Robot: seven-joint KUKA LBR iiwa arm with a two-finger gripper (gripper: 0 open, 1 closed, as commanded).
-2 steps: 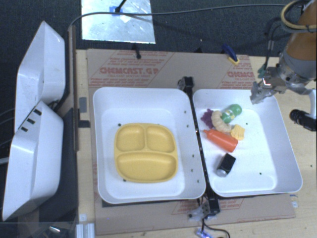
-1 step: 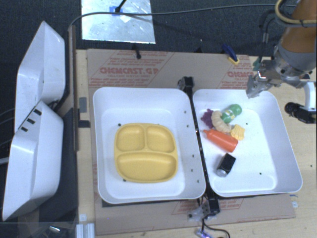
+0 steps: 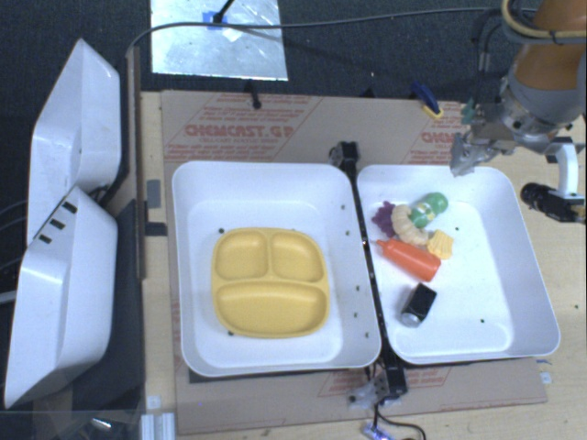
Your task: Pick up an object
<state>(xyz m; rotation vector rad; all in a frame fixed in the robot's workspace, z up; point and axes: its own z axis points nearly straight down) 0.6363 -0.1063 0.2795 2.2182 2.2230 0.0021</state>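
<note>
In the camera view, the claw (image 3: 463,160) hangs over the far edge of the right bin (image 3: 500,273); whether it is apart or together I cannot tell. In that bin's left part lie an orange bottle (image 3: 410,258), a green-capped toy (image 3: 427,207) and a black object (image 3: 418,303). The left bin (image 3: 197,273) holds a yellow tray (image 3: 271,281).

Dark carpet-like floor (image 3: 55,7); wooden bench (image 3: 569,246); shiny metal plate (image 3: 216,26), possibly foil.

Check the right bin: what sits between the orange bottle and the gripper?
In the camera view, the green-and-white toy and a yellow piece lie between the orange bottle and the gripper, then bare white bin floor.
</note>
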